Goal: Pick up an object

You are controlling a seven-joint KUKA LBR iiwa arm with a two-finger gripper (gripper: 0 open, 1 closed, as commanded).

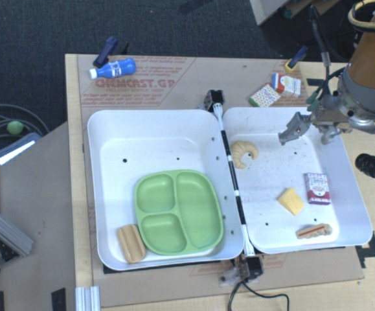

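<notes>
Positioned above the far side of the right bin [265, 180], probably for reaching the croissant [243, 153] lying near, beside the divider. Impossible to tell the opening of the gripper [295, 129], wide or narrow.

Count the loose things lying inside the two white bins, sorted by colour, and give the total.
Green: 1, the divided tray in the left bin
Tan: 2, the bread slice and the croissant
Yellow: 1, the cheese block
Red and white: 1, the small carton
Red and tan: 1, the hot dog
Total: 6
</notes>
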